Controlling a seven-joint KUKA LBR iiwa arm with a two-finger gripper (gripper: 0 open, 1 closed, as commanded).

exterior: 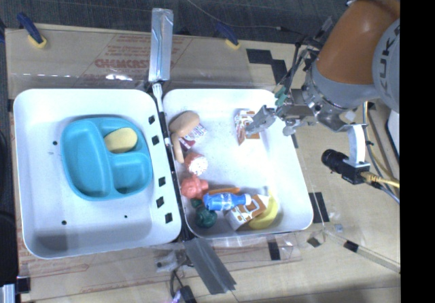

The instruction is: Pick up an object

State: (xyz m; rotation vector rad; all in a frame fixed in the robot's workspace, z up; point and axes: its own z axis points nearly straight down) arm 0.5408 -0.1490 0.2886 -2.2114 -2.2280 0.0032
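1. Red print on the cardboard sheet (122, 57) behind the bins is too faint to read; white letters on the arm's orange band look like "KU".
2. The gripper (260, 120) holds a small crinkled red-and-white packet (244, 125) between its fingers, over the right bin's (292, 179) far edge.
3. Along that bin's near edge lie a blue bottle (221, 201), a printed carton (246, 210) and a yellow banana (270, 212).
4. The left bin (34, 213) carries a smooth blue divided tray (95, 166) with a rounded yellow piece (121, 139).
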